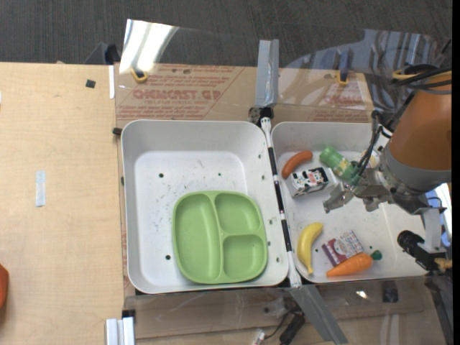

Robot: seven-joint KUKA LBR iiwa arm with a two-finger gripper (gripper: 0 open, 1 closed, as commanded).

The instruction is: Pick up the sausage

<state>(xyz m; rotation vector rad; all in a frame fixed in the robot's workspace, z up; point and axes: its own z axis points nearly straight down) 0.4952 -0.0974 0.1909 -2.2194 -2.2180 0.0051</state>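
The sausage (296,162) is a short orange-red link lying at a slant in the right bin's (402,131) far left corner, close to the divider. My gripper (354,199) hangs over the middle of that bin, to the right of the sausage and a little nearer the front. It is open, with nothing between its fingers (335,200). The sausage is apart from the gripper and fully in sight.
A small printed carton (309,180) lies just in front of the sausage, and a green bottle (336,160) to its right. A banana (309,244), a snack packet (343,246) and a carrot (350,265) lie near the front. The left bin (144,192) holds a green divided plate (188,250).
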